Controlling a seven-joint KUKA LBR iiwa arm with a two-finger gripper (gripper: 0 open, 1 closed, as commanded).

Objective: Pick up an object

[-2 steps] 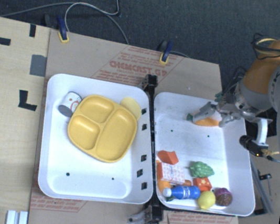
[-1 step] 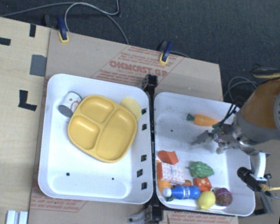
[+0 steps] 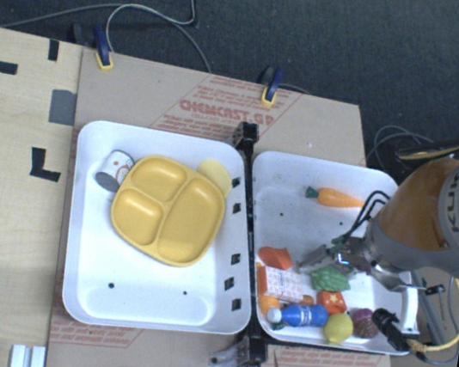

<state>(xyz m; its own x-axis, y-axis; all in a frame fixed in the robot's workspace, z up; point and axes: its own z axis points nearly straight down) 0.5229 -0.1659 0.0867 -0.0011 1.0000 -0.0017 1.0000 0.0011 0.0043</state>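
Camera view: cardboard sheet (image 3: pixel 224 109) under the bins reads "CHEMCAST GP".

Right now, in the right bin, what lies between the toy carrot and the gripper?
In the camera view, bare white bin floor separates the toy carrot from the gripper. The green leafy toy sits on the gripper's far side.

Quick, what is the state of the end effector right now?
End effector: cannot be told; it is low in the right bin, by the green toy.
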